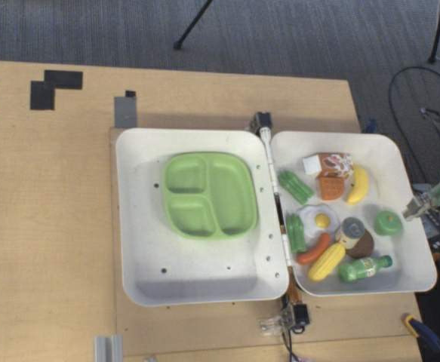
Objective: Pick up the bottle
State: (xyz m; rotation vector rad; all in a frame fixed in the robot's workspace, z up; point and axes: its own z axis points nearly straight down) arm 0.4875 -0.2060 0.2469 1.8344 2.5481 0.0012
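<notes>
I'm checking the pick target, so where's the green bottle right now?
The green bottle lies on its side at the near edge of the right bin, just right of the yellow corn and below the brown piece.

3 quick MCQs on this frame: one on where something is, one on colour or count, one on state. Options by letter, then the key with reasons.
1. Where does the green bottle lie?
A. On the green tray
B. In the right bin, near its front edge
C. On the bench outside the bins

2. How many compartments does the green tray have?
A. Two
B. Three
C. Five

3. How does the bottle rest?
A. On its side
B. Standing upright
C. Lifted above the bin

Key: 1 B, it sits in the right bin beside the corn. 2 B, one long section and two smaller ones show. 3 A, its length runs flat along the bin floor, and the gripper is off at the bin's right rim.
</notes>
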